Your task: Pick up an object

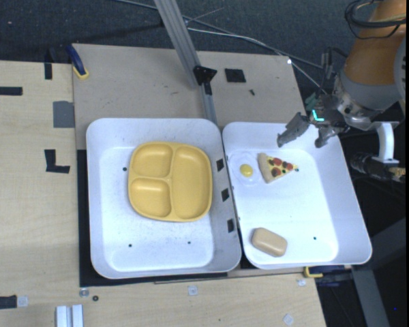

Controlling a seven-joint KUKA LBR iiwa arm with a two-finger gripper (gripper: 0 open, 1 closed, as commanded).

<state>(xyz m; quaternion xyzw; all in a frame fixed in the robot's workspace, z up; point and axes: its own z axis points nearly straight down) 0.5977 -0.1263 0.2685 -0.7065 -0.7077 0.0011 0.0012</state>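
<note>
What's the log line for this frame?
gripper: open, above right bin far edge | holding: nothing | pizza, egg, bread: in bin

plate [170, 181] in left bin [102, 251], pizza slice [275, 167] in right bin [341, 244]

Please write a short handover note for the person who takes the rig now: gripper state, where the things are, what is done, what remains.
Gripper: open, holding nothing, above the far edge of the right bin.
Right bin holds a pizza slice, a fried egg beside it, and a bread roll near the front edge.
Left bin holds a yellow divided plate.
Done: nothing picked yet.
Left: lower onto one object, probably the pizza slice as the nearest, close on it and lift.
</note>
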